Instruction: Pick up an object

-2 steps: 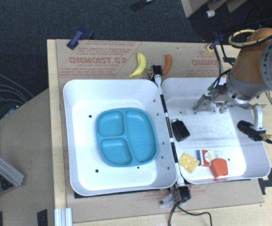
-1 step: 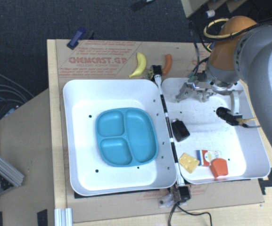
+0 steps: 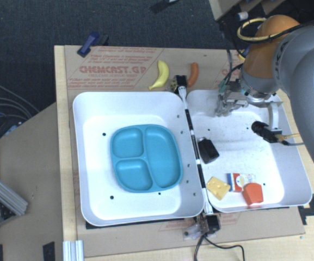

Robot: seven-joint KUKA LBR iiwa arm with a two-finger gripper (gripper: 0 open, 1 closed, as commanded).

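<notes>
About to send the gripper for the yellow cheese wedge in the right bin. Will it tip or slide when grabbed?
The cheese wedge lies flat on a broad face, so tipping seems unlikely. It looks like smooth toy plastic on the slick floor of the right bin, so it may skid. The red block sits close by and might get nudged.

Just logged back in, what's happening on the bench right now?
The arm is reaching in over the far end of the right bin, with its gripper low near that bin's back corner. Nothing can be seen held in it. The bin's objects lie apart from it: a black piece by the divider, and a yellow wedge, a red-and-white packet and an orange block at the near end. The left bin holds a blue divided tray.
</notes>
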